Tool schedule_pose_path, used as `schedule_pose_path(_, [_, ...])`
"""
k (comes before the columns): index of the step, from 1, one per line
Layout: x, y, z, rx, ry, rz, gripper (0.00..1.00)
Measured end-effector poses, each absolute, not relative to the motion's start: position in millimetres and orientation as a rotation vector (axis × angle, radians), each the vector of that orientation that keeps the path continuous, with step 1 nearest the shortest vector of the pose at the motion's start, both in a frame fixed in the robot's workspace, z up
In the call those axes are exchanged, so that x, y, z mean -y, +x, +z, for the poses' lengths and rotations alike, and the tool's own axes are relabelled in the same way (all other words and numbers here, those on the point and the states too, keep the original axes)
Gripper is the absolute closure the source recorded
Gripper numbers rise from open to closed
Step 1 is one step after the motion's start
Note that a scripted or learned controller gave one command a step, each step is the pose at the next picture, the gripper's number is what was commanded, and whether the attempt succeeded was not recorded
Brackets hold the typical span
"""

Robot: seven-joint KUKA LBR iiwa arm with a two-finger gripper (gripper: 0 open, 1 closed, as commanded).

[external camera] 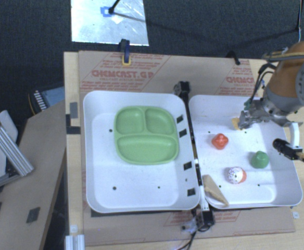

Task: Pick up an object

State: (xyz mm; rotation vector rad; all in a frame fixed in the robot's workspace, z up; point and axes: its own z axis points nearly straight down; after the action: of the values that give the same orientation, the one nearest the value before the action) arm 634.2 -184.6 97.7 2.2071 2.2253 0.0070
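Near the far edge of the right bin (285, 194), a small yellow piece (236, 123) lies on the white floor, and the gripper (244, 120) is down just beside it, on its right, seemingly touching it; whether the fingers are apart or closed I cannot tell, nor whether they have the piece. Nearer the camera than the yellow piece sits a red toy (219, 141), well apart from it, then a green ball (259, 160) off to the right, and a white-and-red ball (236, 175) nearer still. Furthest from the yellow piece, in this bin's near left corner, rests a tan wedge (214, 190). Left of all this, the left bin (97, 191) holds a green divided tray (146, 135)
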Motion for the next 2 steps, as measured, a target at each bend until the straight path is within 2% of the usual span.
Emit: schedule_pose_path(2, [185.6,635.7,205.9,-2.222,2.213,0.004,1.00])
